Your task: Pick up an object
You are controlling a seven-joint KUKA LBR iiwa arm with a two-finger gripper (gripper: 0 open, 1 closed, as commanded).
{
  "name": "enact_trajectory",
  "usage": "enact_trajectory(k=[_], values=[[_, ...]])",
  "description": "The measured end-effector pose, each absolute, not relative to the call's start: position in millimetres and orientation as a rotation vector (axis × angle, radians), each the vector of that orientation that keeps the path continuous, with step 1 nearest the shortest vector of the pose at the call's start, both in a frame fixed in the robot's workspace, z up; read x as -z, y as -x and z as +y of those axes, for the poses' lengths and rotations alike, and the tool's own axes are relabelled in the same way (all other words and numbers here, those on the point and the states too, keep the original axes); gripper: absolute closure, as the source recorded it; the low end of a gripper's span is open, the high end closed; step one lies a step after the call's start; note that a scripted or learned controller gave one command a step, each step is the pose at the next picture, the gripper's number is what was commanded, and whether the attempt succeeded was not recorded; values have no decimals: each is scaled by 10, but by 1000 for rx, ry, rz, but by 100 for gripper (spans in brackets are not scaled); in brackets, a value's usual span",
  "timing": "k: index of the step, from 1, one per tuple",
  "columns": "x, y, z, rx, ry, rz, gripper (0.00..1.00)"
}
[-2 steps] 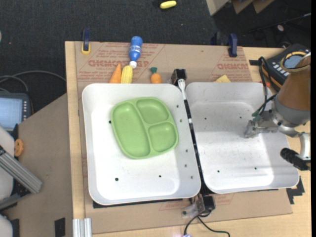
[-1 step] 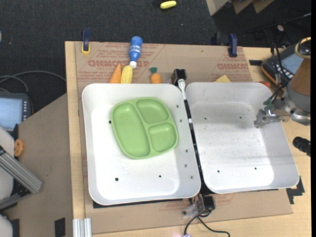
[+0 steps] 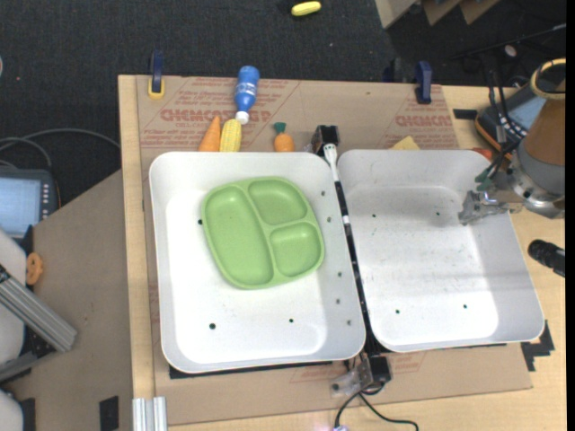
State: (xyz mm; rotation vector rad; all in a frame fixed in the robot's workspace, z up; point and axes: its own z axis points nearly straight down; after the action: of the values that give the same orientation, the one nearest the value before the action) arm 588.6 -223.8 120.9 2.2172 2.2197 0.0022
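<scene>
A green divided plate (image 3: 260, 232) lies flat in the left white bin (image 3: 180, 317), a little above that bin's middle. My gripper (image 3: 476, 206) hangs low over the right white bin (image 3: 431, 303), near its right wall and upper half, on the grey arm (image 3: 544, 164) that reaches in from the right. It is far from the plate, a full bin's width to the right. No object is visible at the gripper's tip, and the bin floor beneath it is bare white.
Behind the left bin, on the cardboard, lie a blue-and-white bottle (image 3: 245, 92), a yellow corn cob (image 3: 231, 135), an orange carrot (image 3: 210, 136) and a small carrot (image 3: 283, 139). A black clip (image 3: 325, 137) sits at the seam between the bins. Cables hang at the far right.
</scene>
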Motion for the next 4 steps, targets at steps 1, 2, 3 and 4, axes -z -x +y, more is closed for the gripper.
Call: enact_trajectory(k=[1,2,3,4], values=[[-1236,-6711,-1773,-8,-2207,2224,100],[-965,-6666,-2258,0,-2219,2216,100],[-1089,-6672,-2243,-2,-2217,2217,100],[-991,-6666,-2234,2,-2220,2223,100]])
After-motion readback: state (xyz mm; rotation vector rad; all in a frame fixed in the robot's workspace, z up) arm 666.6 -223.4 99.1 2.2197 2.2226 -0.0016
